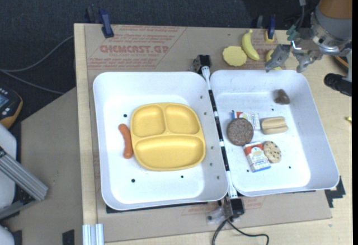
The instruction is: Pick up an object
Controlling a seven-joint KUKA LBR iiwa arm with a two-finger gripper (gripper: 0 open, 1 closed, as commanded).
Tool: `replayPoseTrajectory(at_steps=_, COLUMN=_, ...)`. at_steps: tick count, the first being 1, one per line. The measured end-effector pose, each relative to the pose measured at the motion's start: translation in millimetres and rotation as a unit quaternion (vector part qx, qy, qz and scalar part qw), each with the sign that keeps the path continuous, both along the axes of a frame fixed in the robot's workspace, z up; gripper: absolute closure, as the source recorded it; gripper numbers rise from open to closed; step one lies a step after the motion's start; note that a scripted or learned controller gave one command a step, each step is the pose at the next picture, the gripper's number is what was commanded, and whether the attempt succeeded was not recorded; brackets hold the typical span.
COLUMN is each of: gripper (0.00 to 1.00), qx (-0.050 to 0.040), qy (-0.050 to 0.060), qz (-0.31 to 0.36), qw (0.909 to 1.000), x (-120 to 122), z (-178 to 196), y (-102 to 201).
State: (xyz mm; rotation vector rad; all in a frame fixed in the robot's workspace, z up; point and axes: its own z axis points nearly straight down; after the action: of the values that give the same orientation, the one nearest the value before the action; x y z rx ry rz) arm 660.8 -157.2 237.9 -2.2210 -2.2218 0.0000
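Observation:
My gripper (291, 59) hangs at the top right, above the back edge of the right bin (313, 126), its two fingers spread apart with nothing between them. In that bin lie a small brown lump (281, 96), a tan bread roll (274, 124), a round dark patty (240, 131), a chip cookie (272, 151), a small red and white carton (257, 158) and a little packet (249, 118). The brown lump is the nearest thing, below and slightly left of the fingers.
The left bin (109, 143) holds a yellow divided plate (166, 136) with an orange sausage (126, 140) along its left side. Behind the right bin, on the board, lie a banana (250, 45) and a yellow round piece (235, 56). A blue clamp (104, 23) stands at the board's back left.

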Motion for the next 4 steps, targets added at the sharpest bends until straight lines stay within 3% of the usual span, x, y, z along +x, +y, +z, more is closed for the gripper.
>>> replayPoseTrajectory(at_steps=1, gripper=0.00, qx=-0.0003, qy=0.003, qz=-0.002, qw=1.0000, x=4.2, z=-96.1, y=-57.8)
replayPoseTrajectory(at_steps=2, gripper=0.00, qx=0.0026, qy=0.003, qz=0.004, qw=1.0000, x=-38.4, z=-96.9, y=51.3)
replayPoseTrajectory(at_steps=3, gripper=0.00, qx=0.0014, qy=0.004, qz=-0.001, qw=1.0000, x=-98.0, z=-149.5, y=65.6)
replayPoseTrajectory(at_steps=4, gripper=0.00, qx=0.0004, qy=0.005, qz=-0.005, qw=1.0000, x=-187.1, z=-154.1, y=8.7)
